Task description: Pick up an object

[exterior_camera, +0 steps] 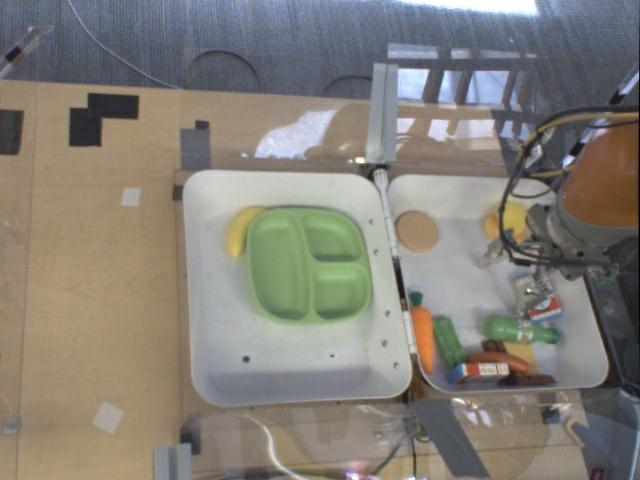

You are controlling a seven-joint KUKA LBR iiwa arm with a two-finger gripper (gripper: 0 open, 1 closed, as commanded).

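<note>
Below, pale wooden bench (90, 298), two white bins (215, 368), grey ribbed floor (300, 38) behind, end effector (535, 290) grip state unclear.

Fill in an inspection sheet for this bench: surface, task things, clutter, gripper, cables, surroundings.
Surface: wooden bench bearing two white bins, left bin and right bin.
Task things: right bin holds a carrot, green bottle, tan disc, yellow item, other small items along its near wall.
Clutter: green divided plate in left bin, over a banana.
Gripper: gripper over right bin; fingers unclear.
Cables: black cables on the arm; thin white wire on the floor.
Surroundings: grey carpet, black markers on bench.
</note>
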